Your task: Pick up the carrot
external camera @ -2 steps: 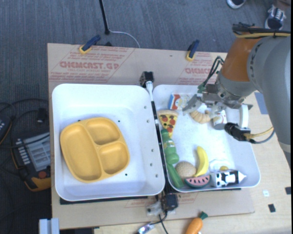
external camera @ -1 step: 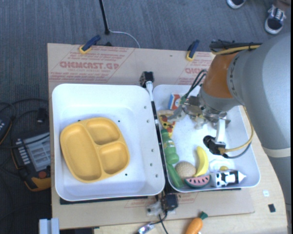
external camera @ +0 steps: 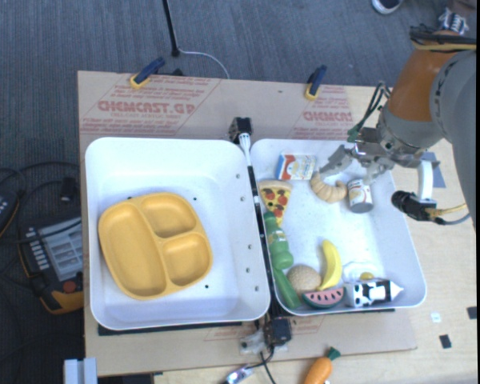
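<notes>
One carrot [external camera: 318,370] in frame, and it's outside both bins: lying on the brown surface [external camera: 184,106] at the bottom edge, below the right bin [external camera: 408,246], orange body with a green top pointing up-right. Likely fell or was dropped out, since everything else sits inside a bin.

Nearest to it, along the right bin's lower wall: watermelon slice [external camera: 323,298], black-and-white toy cow [external camera: 372,292], banana [external camera: 330,264], a round tan ball [external camera: 303,278]. A green vegetable [external camera: 278,250] runs along the divider side. Further up: pizza slice [external camera: 275,196], small carton [external camera: 294,166], croissant [external camera: 330,188], tin can [external camera: 359,196].

End effector [external camera: 368,160] is at the far upper part of the right bin, over the croissant and can, well apart from the carrot. Can't tell how wide it's open; nothing visibly held.

Left bin [external camera: 120,154] holds a yellow divided plate [external camera: 154,244], a natural drop spot, though the task only asks for a pick.

Judgement: pick not started. Arm needs to cross the whole right bin and go over its near wall. The carrot is close to the surface's edge and lies flat, so a top-down pinch across its width looks right; a bad nudge could roll it off.
</notes>
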